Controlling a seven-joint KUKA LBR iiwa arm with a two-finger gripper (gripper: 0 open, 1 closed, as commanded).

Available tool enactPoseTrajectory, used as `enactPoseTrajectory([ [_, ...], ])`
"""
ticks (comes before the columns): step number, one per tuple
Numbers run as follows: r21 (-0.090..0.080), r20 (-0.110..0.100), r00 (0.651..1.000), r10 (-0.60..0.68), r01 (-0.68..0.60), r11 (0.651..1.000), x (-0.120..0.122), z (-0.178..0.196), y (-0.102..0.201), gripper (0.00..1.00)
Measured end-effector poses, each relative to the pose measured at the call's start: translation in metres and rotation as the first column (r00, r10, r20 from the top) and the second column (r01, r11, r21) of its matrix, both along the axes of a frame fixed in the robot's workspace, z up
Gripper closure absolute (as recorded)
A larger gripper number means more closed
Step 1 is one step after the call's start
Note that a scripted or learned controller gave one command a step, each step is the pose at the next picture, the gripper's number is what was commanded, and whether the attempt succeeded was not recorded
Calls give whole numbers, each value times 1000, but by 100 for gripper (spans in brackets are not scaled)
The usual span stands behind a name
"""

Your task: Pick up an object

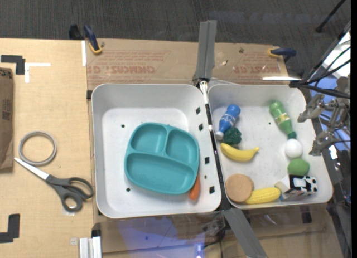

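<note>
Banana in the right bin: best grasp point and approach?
Grip the banana at mid-body, from above, fingers closing across its narrow width. It lies flat, long axis roughly left-right, with bare floor in front. The broccoli crowds its left end, so stay central.

A single fixed camera looks down at a slant on the bench point(44, 95) from above its near edge. Both white bins, the left bin point(106, 156) and the right bin point(251, 92), sit near mid-frame, with dark floor point(167, 0) beyond the bench's far edge.

Bench point(50, 84) with two bins point(106, 140), scissors point(61, 184), tape roll point(37, 147).
</note>
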State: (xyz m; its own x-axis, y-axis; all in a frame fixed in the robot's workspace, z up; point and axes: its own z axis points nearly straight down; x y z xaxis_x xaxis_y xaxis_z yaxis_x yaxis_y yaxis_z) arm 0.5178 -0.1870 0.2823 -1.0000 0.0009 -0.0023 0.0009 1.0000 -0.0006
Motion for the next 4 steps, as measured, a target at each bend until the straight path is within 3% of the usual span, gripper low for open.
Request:
enactPoseTrajectory([
  [1,0,0,958,-286,286,958,41,-176,-34,0],
  [2,0,-2,921,-388,388,921,-4,-191,-1,0],
  [3,1,4,954,-299,299,954,-24,-189,-8,0],
  [4,2,1,962,-272,272,962,56,-189,-34,0],
])
